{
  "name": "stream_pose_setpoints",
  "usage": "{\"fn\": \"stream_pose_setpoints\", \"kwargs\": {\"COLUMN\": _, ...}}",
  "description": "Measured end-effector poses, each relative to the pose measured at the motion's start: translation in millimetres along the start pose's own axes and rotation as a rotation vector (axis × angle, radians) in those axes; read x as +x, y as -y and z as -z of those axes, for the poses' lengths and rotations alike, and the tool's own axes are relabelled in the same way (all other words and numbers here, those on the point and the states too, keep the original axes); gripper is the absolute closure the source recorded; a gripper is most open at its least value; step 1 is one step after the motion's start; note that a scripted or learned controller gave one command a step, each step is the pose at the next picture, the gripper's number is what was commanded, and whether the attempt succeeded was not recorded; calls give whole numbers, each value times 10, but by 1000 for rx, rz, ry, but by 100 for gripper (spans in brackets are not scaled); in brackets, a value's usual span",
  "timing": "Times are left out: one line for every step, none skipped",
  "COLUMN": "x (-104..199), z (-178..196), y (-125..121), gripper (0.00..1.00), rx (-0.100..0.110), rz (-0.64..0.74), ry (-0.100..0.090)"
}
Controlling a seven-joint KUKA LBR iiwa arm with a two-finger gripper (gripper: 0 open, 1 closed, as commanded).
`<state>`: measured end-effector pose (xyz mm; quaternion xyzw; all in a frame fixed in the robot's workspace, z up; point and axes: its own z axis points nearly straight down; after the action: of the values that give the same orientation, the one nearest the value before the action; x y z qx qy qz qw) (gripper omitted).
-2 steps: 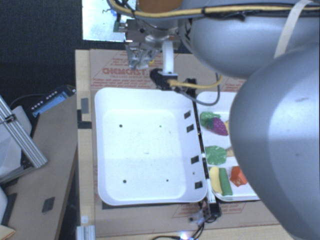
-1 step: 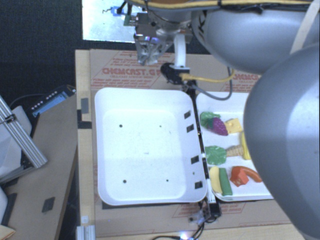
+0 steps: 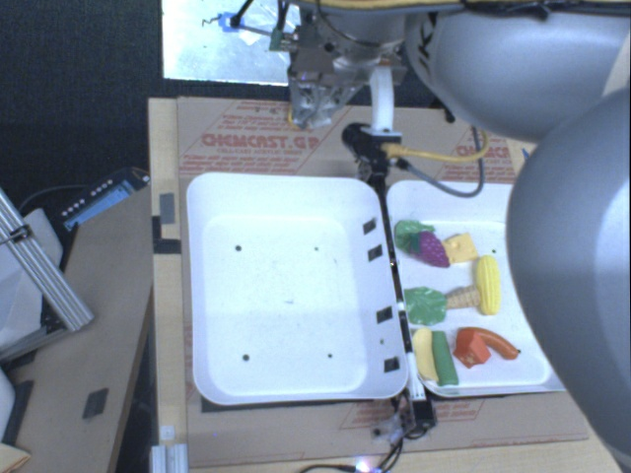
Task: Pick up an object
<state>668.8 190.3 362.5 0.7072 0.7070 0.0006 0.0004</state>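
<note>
My gripper [image 3: 315, 101] hangs high over the brown cardboard behind the left bin's [image 3: 202, 264] far rim, away from every object. The right bin [image 3: 498, 197] holds the toy foods. A purple grape bunch [image 3: 430, 247] with a green leaf lies at its back left, and a yellow wedge [image 3: 460, 248] sits just to the right of it. A yellow corn cob [image 3: 487, 284] stands beside a green leafy piece [image 3: 425, 305] with a tan stalk. Along the front lie a yellow piece [image 3: 423, 353], a green cucumber [image 3: 444, 359] and a red-orange pepper [image 3: 475, 346].
The arm's large grey body [image 3: 572, 215] covers the right bin's right side. A black divider with clips [image 3: 392, 274] runs between the two bins. A metal rail [image 3: 39, 264] and a blue-black device [image 3: 99, 197] lie left of the bench.
</note>
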Motion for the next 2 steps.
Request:
{"fn": "stream_pose_setpoints", "kwargs": {"x": -314, "z": 43, "y": -1, "gripper": 100, "rx": -1, "rz": 0, "ry": 0}}
{"fn": "stream_pose_setpoints", "kwargs": {"x": 495, "z": 892, "y": 8, "gripper": 100, "rx": -9, "rz": 12, "ry": -5}}
